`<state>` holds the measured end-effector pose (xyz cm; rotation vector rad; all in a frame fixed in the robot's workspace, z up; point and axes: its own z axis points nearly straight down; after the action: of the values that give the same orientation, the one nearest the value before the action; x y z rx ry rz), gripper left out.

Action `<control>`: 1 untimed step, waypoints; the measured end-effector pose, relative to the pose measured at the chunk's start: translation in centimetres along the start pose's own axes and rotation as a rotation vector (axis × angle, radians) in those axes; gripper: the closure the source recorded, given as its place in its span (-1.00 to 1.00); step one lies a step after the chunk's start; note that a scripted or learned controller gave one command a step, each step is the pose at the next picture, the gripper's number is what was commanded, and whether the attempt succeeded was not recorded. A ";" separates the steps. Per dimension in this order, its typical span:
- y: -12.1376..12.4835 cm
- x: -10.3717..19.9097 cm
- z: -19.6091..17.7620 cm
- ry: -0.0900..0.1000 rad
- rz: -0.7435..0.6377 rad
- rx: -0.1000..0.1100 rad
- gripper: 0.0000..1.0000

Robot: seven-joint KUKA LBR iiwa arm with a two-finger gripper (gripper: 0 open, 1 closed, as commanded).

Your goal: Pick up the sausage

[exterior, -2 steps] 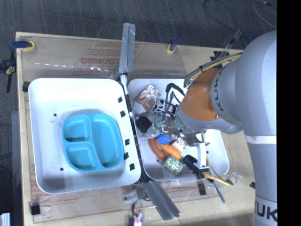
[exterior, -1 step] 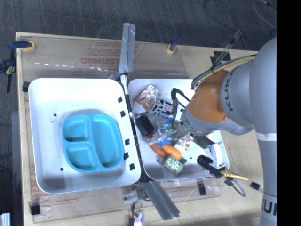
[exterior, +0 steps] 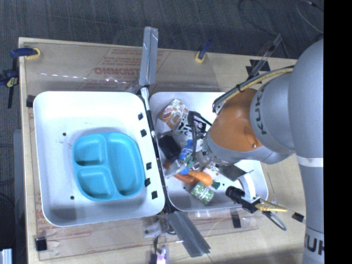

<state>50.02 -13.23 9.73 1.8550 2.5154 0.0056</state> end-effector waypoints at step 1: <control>-1.6 0.9 -0.1 -0.010 -0.424 -0.002 -1.00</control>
<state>48.23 -12.85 9.84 1.2799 2.8408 -0.0062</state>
